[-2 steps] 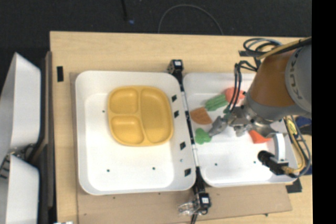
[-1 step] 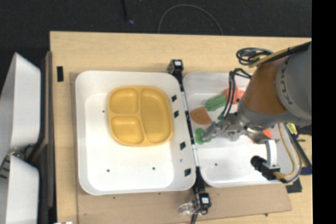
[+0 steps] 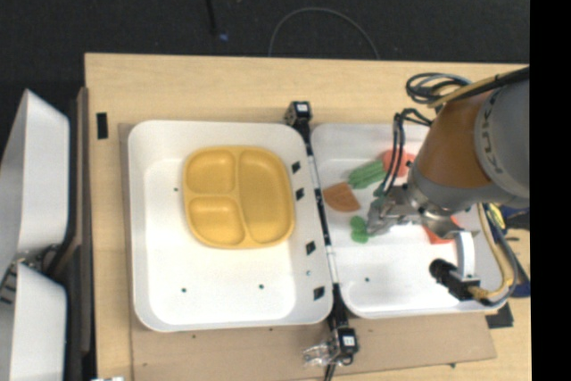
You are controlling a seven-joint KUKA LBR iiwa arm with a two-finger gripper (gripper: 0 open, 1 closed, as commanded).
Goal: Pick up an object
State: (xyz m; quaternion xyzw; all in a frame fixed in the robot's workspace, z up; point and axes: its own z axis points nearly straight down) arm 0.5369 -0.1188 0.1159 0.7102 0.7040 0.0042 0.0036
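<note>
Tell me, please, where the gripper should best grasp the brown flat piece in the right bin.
Probably across the narrow width of the brown flat piece, coming straight down. It lies flat on the right bin floor, and its left edge seems free; a green item lies close at its upper right.

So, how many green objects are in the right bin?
2: one green piece toward the bin's far side, another by the gripper. The arm may hide others.

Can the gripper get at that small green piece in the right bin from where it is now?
Probably yes. The gripper hangs right beside the small green piece in the right bin, with nothing between them; the brown piece lies just above, apart.
</note>
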